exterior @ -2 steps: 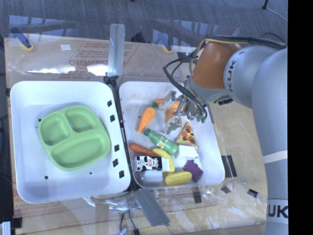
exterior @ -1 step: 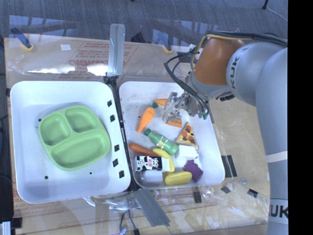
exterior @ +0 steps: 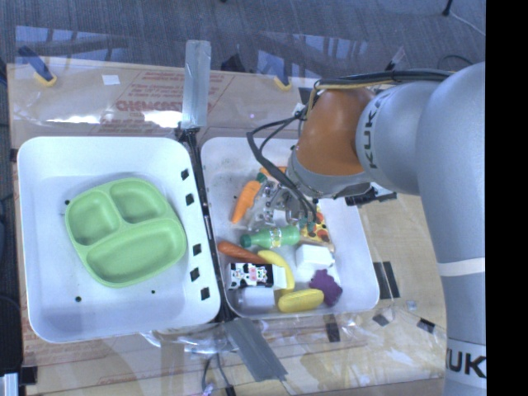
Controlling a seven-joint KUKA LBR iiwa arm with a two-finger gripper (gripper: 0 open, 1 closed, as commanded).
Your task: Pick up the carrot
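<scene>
The grey KUKA arm with its orange wrist band (exterior: 346,139) reaches in from the right over the right-hand shallow white bin (exterior: 356,221), while the left-hand white bin (exterior: 49,221) carries only a light green plastic divided plate (exterior: 124,229). The metal two-finger gripper (exterior: 276,205) hangs low amid the clutter, and I cannot tell how wide it stands. The orange carrot (exterior: 246,200) lies tilted just left of it, near the bin's upper middle. The likeliest failure is a closing grasp catching the green plastic bottle (exterior: 272,238) just below instead. A second slim orange-red piece (exterior: 235,251) and a yellow banana (exterior: 277,262) crowd nearby, so a nudge could push the carrot aside.
</scene>
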